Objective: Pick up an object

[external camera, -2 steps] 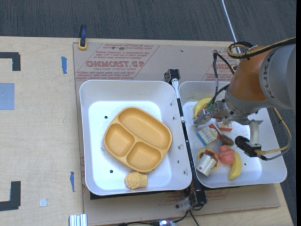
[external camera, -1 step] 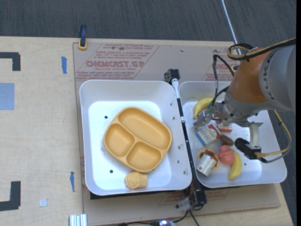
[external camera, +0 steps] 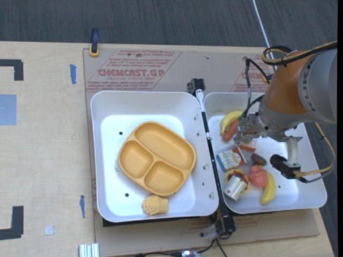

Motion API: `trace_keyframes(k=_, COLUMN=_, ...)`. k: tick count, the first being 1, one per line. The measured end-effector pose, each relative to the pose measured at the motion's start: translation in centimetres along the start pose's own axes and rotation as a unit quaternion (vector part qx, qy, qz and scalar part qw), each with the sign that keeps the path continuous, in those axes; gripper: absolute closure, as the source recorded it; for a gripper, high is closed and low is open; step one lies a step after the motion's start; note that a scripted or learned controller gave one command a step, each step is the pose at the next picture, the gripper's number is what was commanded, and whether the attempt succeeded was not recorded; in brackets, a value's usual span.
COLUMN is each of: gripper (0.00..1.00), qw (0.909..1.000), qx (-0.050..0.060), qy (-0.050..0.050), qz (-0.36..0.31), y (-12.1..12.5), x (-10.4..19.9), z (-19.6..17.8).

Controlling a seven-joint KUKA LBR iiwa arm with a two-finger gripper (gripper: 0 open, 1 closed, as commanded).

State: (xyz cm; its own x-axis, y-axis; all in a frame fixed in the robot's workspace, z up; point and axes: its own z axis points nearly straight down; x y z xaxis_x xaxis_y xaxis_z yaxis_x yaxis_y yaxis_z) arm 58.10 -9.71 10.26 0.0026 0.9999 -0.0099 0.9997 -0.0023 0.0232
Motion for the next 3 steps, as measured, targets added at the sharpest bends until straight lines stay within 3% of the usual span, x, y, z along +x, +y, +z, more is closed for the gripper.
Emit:
trace_keyframes(k=1, gripper=1.0, qw=0.9999, qx=0.012, qy=0.006, qz=-0.002, y=-9.2, x=5.0, z=-8.5)
trace_keyframes(k=2, gripper=0.0, qw=0.9999, qx=0.013, qy=0.006, qz=-0.001, y=-9.2, x=5.0, z=-8.5)
trace_keyframes(k=3, gripper=0.0, qw=0.9999, qx=0.011, qy=0.004, qz=-0.001, y=-2.5, x=-0.4, z=-2.5)
